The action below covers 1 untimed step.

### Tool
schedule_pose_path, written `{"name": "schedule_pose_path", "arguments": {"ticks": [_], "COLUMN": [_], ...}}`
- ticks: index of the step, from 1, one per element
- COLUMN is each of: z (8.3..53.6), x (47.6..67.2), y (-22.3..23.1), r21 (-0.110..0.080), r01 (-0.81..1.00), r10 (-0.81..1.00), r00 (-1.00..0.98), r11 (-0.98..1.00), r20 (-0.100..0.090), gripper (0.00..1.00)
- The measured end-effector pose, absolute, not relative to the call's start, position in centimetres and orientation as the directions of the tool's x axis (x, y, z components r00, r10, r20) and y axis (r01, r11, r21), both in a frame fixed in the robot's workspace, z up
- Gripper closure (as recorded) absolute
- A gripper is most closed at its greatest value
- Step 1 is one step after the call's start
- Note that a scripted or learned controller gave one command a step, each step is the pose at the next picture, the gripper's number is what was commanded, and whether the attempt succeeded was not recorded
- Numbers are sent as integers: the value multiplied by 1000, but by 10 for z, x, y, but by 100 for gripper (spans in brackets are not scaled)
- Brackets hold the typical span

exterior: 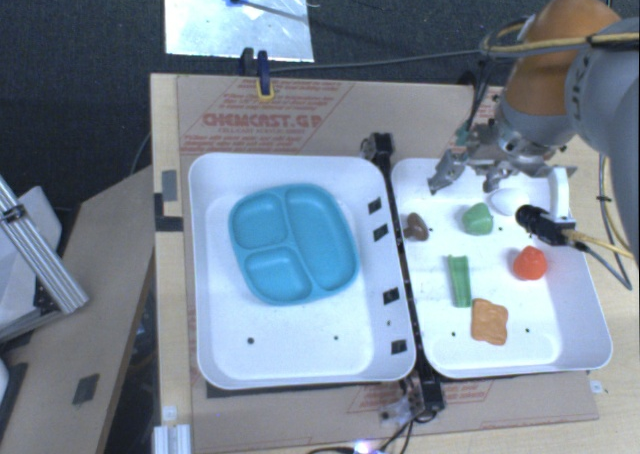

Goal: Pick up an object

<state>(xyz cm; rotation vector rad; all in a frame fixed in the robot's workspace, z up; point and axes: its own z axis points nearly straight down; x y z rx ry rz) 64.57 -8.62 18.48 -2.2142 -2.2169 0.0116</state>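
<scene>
The gripper (pixel 468 176) hangs spread wide and holding nothing over the right bin's (pixel 580 342) far end (green lump (pixel 478 219) just nearby).

- Your arm (pixel 600 77) has a smooth grey casing with a rounded orange band (pixel 550 52) above the wrist.
- You can see thin cables (pixel 520 34), yellowish and dark, looping across that band.
- Your pincer (pixel 470 178) is grey metal, with a black cylindrical fitting (pixel 538 224) just beside it trailing a yellow wire.
</scene>
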Motion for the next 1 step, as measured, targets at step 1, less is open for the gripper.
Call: {"name": "schedule_pose_path", "arguments": {"ticks": [1], "z": [192], "x": [649], "y": [-86], "r21": [1], "r01": [1000], "r10": [1000], "r00": [-3], "r11": [3], "r20": [0], "gripper": [0]}}
